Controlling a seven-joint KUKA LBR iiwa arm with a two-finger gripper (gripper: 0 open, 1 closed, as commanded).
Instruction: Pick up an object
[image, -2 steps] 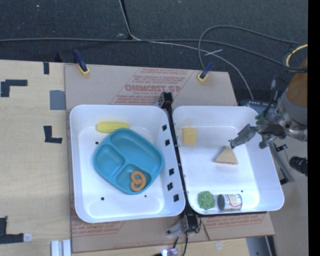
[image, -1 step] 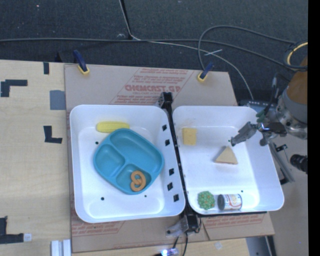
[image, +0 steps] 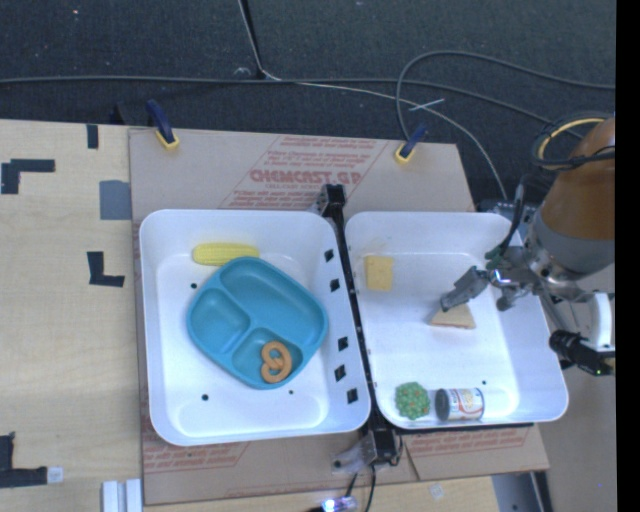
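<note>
Dark carpet-like floor (image: 120, 50), cables (image: 330, 88), wooden bench (image: 50, 320), cardboard sheet (image: 300, 170)

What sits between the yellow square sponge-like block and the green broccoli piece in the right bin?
Camera view: only bare white floor of the right bin lies between the yellow square block and the green broccoli piece. The tan wedge lies off to the side.

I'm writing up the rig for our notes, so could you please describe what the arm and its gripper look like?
The arm is grey with a broad orange band above the wrist. A yellow cable loops beside the band. The gripper is dark grey metal with slim fingers.
</note>
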